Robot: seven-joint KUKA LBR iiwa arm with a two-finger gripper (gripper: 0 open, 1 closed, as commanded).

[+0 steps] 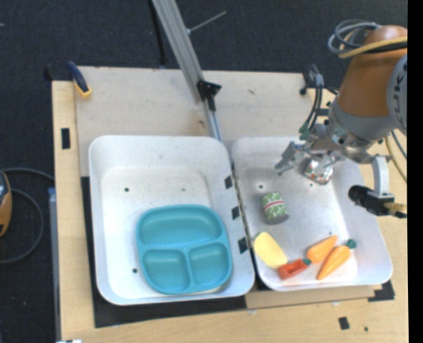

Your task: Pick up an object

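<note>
My gripper hangs over the back part of the right bin, with nothing seen between its fingers. A small green patterned can lies in the bin's middle, a little in front and to the left of the gripper. Near the front wall lie a yellow wedge, a small red piece and two orange carrots side by side.
The left bin holds a teal divided tray in its front half. A grey metal bar runs slantwise from the top down to the gap between the bins. Blue-and-yellow clamps sit at the bench's back corners.
</note>
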